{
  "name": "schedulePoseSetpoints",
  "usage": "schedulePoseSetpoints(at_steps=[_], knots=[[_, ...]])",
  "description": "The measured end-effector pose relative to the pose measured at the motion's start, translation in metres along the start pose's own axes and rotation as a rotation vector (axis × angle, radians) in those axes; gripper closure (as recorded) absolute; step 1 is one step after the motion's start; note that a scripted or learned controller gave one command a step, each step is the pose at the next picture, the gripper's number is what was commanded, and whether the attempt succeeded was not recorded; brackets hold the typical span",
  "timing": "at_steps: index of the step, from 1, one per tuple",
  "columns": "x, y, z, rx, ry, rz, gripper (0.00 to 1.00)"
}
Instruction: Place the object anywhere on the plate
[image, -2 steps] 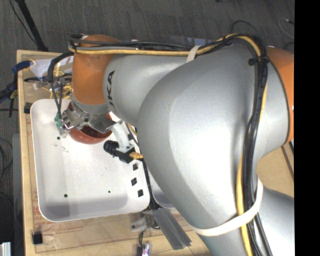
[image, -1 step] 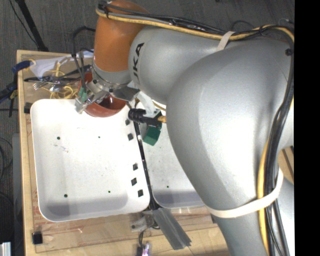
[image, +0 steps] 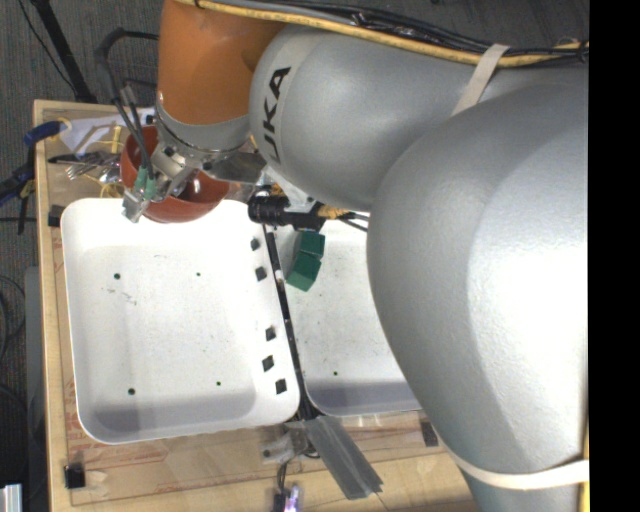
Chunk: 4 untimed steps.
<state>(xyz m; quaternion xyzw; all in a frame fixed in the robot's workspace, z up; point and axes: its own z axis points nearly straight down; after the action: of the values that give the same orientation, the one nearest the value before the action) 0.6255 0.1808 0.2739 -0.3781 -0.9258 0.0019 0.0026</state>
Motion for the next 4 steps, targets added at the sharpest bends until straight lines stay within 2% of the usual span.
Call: schedulePoseSetpoints(at_steps=[1,2,3,4], knots=[[-0.039,-0.030,-0.127,-0.001,0.000,0.016,1.00],[0.035,-0.030,-0.092,0.003,0.002,-0.219,1.00],[0.123,-0.068,0.013,0.005,0.000,-0.060,1.00],[0.073,-0.057,-0.161,-0.001,-0.002,-0.081,1.00]])
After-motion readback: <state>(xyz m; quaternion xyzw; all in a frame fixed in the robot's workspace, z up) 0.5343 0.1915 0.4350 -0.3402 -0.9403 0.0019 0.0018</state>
